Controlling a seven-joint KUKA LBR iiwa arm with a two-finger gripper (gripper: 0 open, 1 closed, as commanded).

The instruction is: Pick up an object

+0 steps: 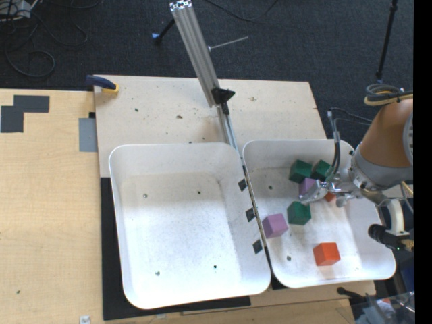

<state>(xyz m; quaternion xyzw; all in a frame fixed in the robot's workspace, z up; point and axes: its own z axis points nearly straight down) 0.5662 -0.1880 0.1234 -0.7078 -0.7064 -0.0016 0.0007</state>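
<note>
Broadly, a pale wooden counter [47,201] across the scene, carrying two shallow white bins side by side. Left bin [135,174]: bare speckled floor. Right bin [364,268]: holding every block, with three small black clips along the shared wall. Slanting down from the upper middle toward the seam between the bins, a long grey aluminium rail [197,46]. Reaching in from the right, the grey arm with its orange band [391,133], wrist bent down over the right bin's upper right part. At the arm's tip, the gripper [322,193], low among the blocks and pointing leftward; fingers too small and cluttered to judge, so cannot tell whether apart or together, nor whether anything sits between them. Just beside the gripper, touching or nearly so, a small purple block [310,185], partly hidden. Above it, two dark green blocks [301,170] close together near the bin's back wall. Below the gripper, another green block [299,213], tilted a little. Left of that, near the shared wall, a larger purple block [275,225], turned slightly askew. Well apart toward the front, an orange block [327,254], roughly cube-shaped, no clear long axis, edges a little off square to the bin's walls. At the counter's far left corner, a small blue and yellow clamp [102,83].
</note>
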